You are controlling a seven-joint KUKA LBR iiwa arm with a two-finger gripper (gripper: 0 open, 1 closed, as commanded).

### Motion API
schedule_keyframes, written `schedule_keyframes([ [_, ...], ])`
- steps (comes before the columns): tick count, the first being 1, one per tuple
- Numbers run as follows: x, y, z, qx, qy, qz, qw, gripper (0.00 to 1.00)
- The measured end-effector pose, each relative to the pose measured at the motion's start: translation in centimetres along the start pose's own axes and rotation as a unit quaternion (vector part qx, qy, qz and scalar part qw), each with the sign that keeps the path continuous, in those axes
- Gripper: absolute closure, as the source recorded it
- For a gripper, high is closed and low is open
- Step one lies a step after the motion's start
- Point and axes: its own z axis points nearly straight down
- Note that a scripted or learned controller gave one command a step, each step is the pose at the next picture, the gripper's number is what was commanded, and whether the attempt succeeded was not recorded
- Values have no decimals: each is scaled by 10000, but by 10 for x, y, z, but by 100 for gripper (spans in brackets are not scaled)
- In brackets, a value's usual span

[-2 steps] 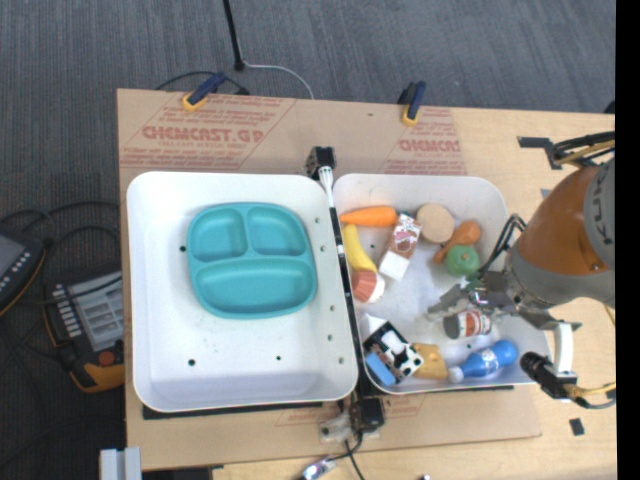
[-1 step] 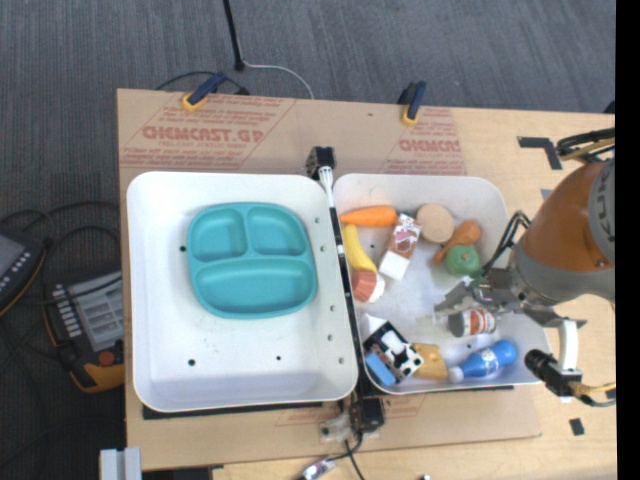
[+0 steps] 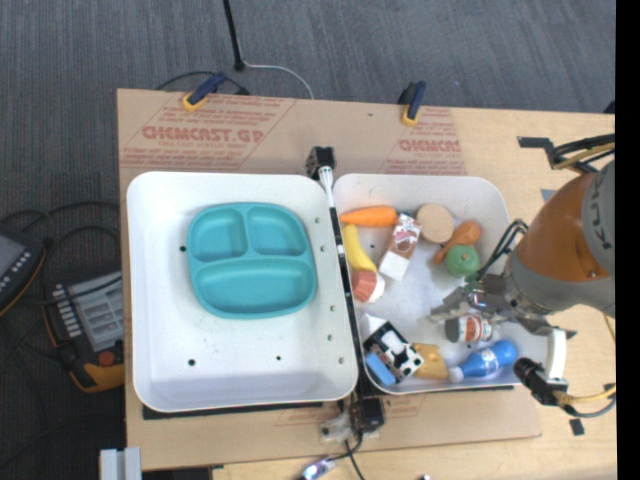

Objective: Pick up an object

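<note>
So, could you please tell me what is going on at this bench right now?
The arm reaches in from the right, its claw low in the right bin, among toy food, beside a small bottle and a blue item. Whether it grips anything is unclear. The left bin holds a teal divided plate.

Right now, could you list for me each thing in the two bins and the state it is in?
Teal divided plate: flat in the left bin, compartments bare.
Carrot: lying on its side, right bin.
Banana: lying beside the divider.
Green ball: resting free.
Blue bottle: lying on its side.
Gripper: low over the right bin.
</note>
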Motion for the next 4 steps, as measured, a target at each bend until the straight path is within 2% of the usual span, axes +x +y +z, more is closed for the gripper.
schedule_keyframes([
  [1, 2, 10, 1, 81, 6, 282, 9996, 100],
  [2, 2, 0, 0, -8, -11, 186, 9998, 100],
  [3, 2, -1, 0, -5, -13, 113, 9999, 100],
  [4, -5, 1, 1, 29, 30, 1356, 9907, 100],
])
